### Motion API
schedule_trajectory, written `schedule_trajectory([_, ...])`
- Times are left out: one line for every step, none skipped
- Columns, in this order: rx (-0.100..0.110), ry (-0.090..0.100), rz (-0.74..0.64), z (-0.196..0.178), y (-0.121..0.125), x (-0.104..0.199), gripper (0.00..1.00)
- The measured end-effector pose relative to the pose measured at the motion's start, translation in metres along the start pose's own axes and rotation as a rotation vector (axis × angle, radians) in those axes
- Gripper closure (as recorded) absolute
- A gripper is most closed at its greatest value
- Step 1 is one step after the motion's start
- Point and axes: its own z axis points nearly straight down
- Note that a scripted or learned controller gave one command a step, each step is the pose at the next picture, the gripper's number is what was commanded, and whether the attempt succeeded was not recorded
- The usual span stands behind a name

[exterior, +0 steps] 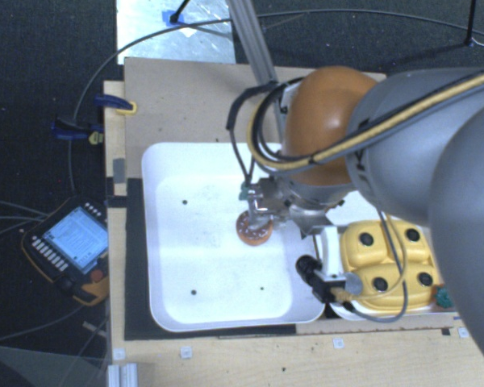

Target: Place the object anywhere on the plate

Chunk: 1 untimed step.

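The gripper hangs low in the left bin because the small brown round object lies just beneath it. Whether it grips I cannot tell. A yellow block covers what may be the plate, right of the gripper.

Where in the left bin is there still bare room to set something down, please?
The left bin has bare floor along its left wall and across its front, below the small brown round object. It is crowded at the right, where the gripper hangs over that object, beside the yellow block.
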Motion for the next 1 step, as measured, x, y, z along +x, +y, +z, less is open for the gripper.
schedule_trajectory([0.0, -0.001, 0.005, 0.0001, 0.0005, -0.0022, 0.0])
